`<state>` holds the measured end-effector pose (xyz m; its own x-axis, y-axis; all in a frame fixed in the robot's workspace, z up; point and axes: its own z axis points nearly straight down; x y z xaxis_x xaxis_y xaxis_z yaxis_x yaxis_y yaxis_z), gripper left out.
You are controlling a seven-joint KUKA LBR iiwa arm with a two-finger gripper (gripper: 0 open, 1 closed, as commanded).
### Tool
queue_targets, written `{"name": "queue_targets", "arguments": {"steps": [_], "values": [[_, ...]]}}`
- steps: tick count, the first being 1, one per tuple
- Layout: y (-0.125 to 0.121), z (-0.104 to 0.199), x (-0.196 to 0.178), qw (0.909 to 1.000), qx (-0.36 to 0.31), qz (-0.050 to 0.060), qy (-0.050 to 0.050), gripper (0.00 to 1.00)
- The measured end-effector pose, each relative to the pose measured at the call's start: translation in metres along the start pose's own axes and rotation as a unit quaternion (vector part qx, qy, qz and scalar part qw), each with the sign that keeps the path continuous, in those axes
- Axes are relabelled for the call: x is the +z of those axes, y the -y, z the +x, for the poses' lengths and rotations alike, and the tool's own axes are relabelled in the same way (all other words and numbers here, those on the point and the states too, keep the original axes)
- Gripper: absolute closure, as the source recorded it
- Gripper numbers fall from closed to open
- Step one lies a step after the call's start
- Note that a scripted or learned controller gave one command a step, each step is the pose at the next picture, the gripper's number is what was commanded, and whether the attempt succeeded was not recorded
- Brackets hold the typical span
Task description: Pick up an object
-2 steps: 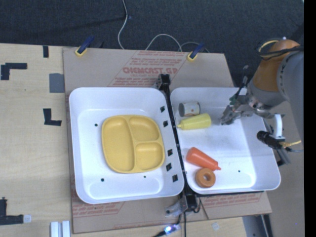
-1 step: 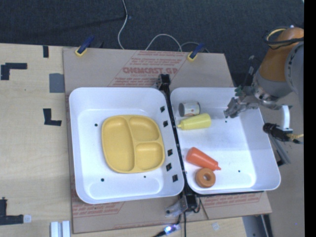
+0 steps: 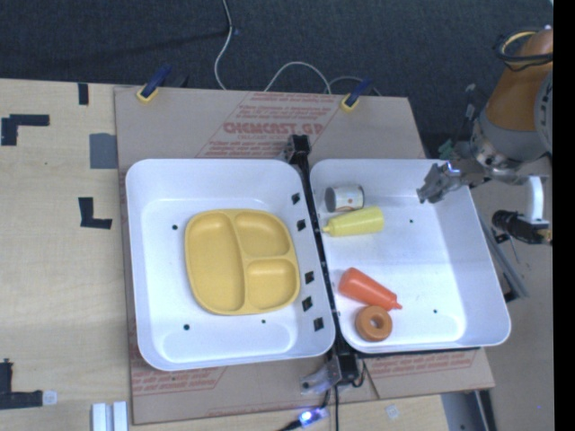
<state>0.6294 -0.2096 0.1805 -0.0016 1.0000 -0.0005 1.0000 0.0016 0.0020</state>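
pincer (image 3: 435,185) hovers over the right bin's (image 3: 467,241) far right corner (open or clenched, can't tell); the yellow bottle (image 3: 355,223) lies well left of it, near the divider.

We look down from one fixed camera above the bench (image 3: 54,241), tilted at a slant, far enough off to take in both white bins (image 3: 148,268) side by side, with dark floor at the far edge and the arm (image 3: 517,106) entering from the right
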Motion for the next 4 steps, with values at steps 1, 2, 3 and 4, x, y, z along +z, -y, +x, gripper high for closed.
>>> {"name": "queue_targets", "arguments": {"steps": [1,2,3,4], "values": [[0.0,0.0,-0.043,1.0,0.0,-0.001,0.0,1.0],[-0.001,0.001,-0.094,1.0,0.0,-0.001,0.0,1.0],[0.014,0.05,-0.077,1.0,-0.001,0.003,0.0,1.0],[0.028,0.09,-0.069,1.0,0.0,0.002,0.0,1.0]]}}
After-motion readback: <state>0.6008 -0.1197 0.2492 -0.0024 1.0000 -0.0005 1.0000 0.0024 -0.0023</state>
